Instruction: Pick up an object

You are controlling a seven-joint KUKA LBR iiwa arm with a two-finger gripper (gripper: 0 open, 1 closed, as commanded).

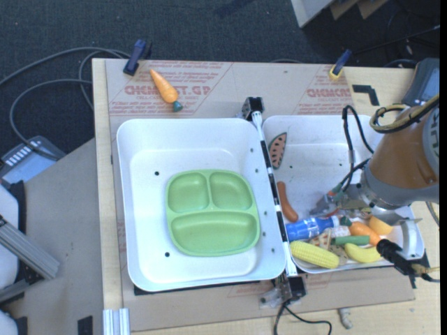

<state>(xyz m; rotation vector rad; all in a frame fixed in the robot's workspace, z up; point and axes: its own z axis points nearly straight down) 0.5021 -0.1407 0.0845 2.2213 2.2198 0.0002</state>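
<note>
The right bin (314, 128) holds a heap of toy food along its near side: a yellow corn cob (314, 255), a blue bottle (307, 227), a banana (362, 252), an orange piece (368, 229) and a green piece (351, 241). A red sausage (284, 201) lies by the bin's left wall, and a watermelon slice (278, 149) lies further back. My gripper (332, 204) reaches down into the right bin just above the heap, close to the blue bottle's right end. The wrist hides its tips.
The left bin (140, 187) holds a green divided plate (211, 211). A toy carrot (165, 87) lies on the bench behind the left bin. Blue clamps (135, 57) (340, 63) sit at the bench's back edge. Cables (363, 128) hang over the right bin's right side.
</note>
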